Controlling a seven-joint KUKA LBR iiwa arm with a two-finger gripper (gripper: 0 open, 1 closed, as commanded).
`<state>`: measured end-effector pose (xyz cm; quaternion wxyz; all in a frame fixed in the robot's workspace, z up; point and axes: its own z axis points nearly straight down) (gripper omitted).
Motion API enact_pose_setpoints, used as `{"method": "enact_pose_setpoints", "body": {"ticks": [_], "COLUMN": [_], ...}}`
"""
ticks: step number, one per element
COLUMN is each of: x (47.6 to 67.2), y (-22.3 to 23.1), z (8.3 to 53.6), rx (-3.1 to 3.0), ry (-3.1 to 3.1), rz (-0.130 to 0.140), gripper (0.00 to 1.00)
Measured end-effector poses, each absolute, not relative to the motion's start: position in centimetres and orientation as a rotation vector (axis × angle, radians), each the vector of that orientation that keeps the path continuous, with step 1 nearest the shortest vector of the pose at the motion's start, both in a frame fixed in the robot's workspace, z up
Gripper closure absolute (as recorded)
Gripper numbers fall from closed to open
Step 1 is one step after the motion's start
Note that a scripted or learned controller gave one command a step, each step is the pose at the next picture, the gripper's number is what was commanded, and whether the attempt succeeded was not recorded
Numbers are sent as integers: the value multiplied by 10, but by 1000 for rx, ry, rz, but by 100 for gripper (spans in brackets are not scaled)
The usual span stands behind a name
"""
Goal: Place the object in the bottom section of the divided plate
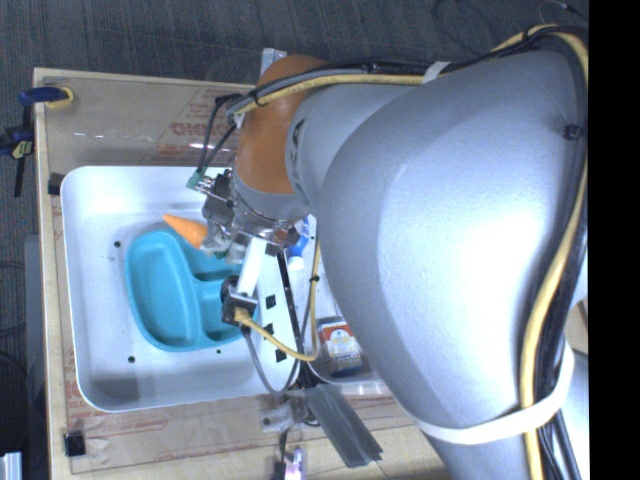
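A blue divided plate (pixel 168 290) lies in the left white bin (pixel 90 218). An orange carrot-like object (pixel 184 228) sits at the plate's upper right edge, its tip pointing left. The gripper (pixel 213 238) hangs right beside the carrot's thick end, over the plate's upper right part. The wrist and its cables hide the fingers, so I cannot see whether they hold the carrot. The large grey arm with its orange band (pixel 265 133) covers the right half of the view.
The arm hides most of the right bin; a small red and white item (pixel 340 346) shows there under the cables. A wooden bench border (pixel 140 108) surrounds the bins. A blue clamp (pixel 42 96) sits at the bench's top left corner.
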<state>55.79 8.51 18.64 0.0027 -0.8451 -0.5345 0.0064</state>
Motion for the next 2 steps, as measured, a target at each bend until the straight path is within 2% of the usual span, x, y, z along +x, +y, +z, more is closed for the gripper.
{"method": "enact_pose_setpoints", "body": {"ticks": [1, 2], "x": [558, 559], "y": [85, 172], "z": [187, 122], "rx": [-2650, -2532], "ry": [-1676, -1848], "rz": [20, 21], "gripper": [0, 0]}}
